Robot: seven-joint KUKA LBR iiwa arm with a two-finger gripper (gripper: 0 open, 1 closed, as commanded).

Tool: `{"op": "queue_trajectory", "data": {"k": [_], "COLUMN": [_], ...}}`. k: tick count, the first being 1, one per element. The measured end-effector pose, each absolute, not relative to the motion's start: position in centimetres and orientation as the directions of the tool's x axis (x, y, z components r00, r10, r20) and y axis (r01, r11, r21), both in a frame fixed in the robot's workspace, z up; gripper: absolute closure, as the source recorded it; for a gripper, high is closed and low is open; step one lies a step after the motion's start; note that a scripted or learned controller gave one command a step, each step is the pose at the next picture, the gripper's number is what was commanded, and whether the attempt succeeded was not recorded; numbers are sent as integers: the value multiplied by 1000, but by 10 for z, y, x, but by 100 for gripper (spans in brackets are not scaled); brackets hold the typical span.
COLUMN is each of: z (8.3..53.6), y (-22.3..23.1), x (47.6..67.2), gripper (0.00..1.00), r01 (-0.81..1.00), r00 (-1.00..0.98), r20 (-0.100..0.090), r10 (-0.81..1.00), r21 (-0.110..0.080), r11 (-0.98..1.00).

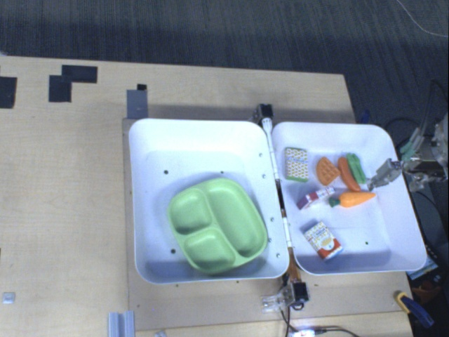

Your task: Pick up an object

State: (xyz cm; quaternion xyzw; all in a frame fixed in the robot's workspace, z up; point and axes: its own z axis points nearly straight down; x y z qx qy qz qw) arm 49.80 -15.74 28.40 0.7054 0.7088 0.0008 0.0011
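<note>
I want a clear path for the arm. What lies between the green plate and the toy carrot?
In the camera view, the bins' rims and a small bottle lie between plate and carrot.

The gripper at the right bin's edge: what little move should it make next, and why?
Probably a short move inward and down toward the toy carrot. The gripper sits over the right bin near its right rim, with nothing seen between its fingers, and the carrot lies just beside it, clear of the small carton.

A pale wood-grain bench top (63,209) fills the near and left area. Dark rectangular patches (70,81) mark its far left. Dark grey carpet floor (210,20) lies beyond the far edge.
</note>
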Motion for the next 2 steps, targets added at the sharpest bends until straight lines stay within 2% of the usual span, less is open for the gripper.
{"op": "queue_trajectory", "data": {"k": [1, 2], "z": [110, 87], "y": [-169, -141], "x": [501, 508], "gripper": [0, 0], "r01": [1000, 1000], "r00": [-2, -2], "r20": [1, -2], "r10": [1000, 1000], "r21": [-1, 6], "r11": [2, 2]}}
